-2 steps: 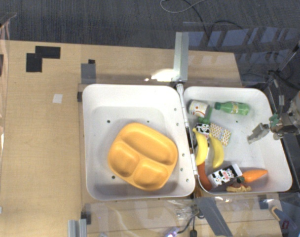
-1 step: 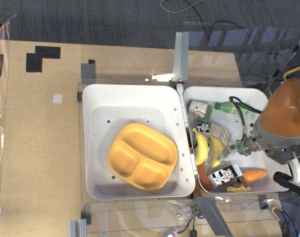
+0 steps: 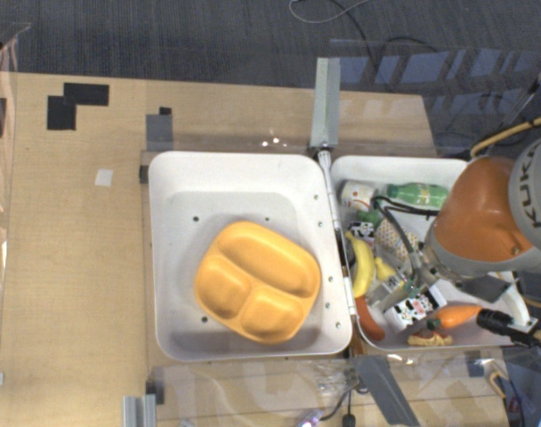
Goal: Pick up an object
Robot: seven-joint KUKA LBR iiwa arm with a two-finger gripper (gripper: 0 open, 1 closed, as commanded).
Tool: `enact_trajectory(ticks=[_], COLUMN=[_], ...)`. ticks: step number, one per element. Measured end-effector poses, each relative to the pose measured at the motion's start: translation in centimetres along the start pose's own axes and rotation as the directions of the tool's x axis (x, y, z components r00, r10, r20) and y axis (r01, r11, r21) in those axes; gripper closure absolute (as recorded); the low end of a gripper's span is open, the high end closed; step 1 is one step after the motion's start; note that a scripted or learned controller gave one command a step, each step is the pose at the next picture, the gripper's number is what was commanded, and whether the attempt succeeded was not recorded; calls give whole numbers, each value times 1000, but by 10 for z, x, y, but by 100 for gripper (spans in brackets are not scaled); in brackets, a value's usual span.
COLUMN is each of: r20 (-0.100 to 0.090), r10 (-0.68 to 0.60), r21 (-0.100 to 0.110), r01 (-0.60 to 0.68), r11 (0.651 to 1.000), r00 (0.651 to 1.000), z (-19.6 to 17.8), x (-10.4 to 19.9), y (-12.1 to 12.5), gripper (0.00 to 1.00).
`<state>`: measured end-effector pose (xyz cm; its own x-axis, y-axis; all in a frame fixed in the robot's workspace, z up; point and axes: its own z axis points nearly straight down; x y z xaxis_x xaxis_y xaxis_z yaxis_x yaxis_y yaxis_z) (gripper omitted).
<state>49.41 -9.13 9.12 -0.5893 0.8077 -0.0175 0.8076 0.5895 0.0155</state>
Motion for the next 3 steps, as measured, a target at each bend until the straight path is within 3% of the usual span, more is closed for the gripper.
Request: enact_trajectory(ticks=[1, 2, 3], r20=[-12, -6, -3], r10=[-206, -206, -205], r21=[5, -2, -5], r01=[206, 206, 205], r11=[978, 979, 979], r00=[978, 979, 979], z=[2, -9, -19], x=[-17, -18, -19], y=[21, 24, 27], gripper=[0, 100, 100])
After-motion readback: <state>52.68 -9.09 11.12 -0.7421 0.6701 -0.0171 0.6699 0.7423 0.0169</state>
